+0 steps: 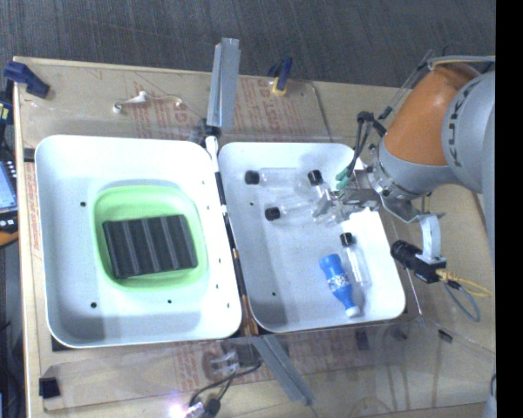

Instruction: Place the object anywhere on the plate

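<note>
Overhead, a brown table (96, 103) on dark carpet (244, 7) carries two white bins. Left bin (57, 233) holds the green plate (148, 200). Right bin (288, 294) holds clear vials and a blue bottle (338, 279) at its near right. Whether the gripper's (331, 200) fingers are apart cannot be told.

arm (436, 129): comes in from the right, orange band up top, wrist bent down
gripper (336, 200): low, pointing left off the wrist

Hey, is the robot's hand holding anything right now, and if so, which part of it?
It cannot be told: the hand sits low among clear vials in the right bin, and nothing shows plainly in its grip.
</note>
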`<state>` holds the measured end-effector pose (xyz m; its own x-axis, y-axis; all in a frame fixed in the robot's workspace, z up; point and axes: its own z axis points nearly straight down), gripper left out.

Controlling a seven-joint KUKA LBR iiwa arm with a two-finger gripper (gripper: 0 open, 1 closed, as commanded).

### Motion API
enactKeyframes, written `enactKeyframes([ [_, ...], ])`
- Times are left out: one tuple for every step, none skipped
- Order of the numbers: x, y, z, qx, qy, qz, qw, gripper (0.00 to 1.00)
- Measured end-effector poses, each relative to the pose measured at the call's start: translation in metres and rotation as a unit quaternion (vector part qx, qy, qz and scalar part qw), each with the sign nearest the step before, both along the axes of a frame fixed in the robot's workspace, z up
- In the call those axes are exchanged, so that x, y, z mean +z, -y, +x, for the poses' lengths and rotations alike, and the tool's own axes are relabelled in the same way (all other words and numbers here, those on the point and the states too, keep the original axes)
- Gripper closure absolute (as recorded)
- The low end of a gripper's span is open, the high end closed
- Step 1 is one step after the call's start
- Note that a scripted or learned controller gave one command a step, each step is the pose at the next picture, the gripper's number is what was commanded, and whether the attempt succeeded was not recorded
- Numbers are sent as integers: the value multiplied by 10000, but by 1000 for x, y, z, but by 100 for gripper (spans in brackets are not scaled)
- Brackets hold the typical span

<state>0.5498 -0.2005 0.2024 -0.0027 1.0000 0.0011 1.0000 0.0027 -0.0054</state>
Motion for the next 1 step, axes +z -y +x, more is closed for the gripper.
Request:
enactKeyframes([
  [0, 0, 0, 0, 1, -1, 10000, 0],
])
